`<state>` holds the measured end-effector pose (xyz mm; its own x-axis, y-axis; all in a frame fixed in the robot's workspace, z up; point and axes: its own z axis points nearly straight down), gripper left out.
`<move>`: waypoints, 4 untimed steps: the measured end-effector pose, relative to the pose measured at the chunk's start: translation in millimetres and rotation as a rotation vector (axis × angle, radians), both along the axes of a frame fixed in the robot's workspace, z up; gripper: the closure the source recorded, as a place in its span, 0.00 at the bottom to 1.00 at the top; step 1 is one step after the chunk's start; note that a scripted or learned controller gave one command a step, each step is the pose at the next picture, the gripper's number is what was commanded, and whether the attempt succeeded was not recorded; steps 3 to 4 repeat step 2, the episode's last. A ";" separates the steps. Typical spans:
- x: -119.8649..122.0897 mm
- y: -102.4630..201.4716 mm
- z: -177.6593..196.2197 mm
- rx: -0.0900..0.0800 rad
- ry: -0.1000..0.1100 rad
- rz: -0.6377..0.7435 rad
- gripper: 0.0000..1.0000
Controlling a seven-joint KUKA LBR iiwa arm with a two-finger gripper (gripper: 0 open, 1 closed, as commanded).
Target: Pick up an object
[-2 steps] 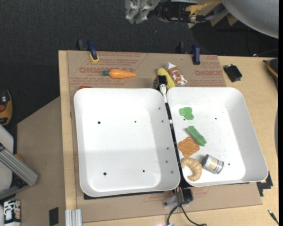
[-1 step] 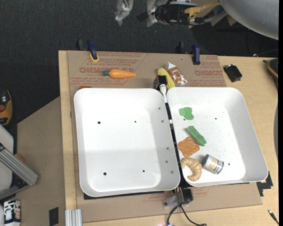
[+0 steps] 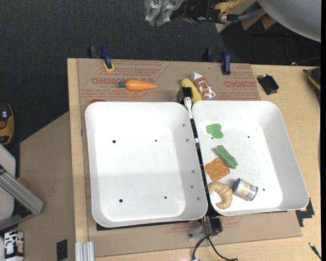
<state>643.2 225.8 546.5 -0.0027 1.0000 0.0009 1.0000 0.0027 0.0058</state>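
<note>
The right bin (image 3: 270, 122) holds several small items along its left side: a light green leafy piece (image 3: 214, 130), a dark green pickle (image 3: 225, 156), an orange toast slice (image 3: 217, 168), a tan croissant (image 3: 222, 194) and a small metal can (image 3: 245, 189) lying on its side. My gripper (image 3: 160, 11) hangs high beyond the far edge of the bench, well away from both bins, with nothing seen in it. The grey arm (image 3: 295, 15) crosses the top right corner.
The left bin (image 3: 102, 153) sits beside the right one. On the cardboard behind the bins lie an orange carrot (image 3: 137, 85), a yellow item (image 3: 187, 87) and a brown packet (image 3: 204, 87). Blue clamps (image 3: 107, 60) hold the board's far edge.
</note>
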 end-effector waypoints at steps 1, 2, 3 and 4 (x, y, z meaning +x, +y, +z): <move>0.0 0.0 -0.6 -0.001 0.002 0.000 0.00; 0.1 0.9 10.6 0.001 -0.004 0.001 1.00; 0.1 0.9 10.6 0.001 -0.004 0.001 1.00; 0.1 0.9 10.6 0.001 -0.004 0.001 1.00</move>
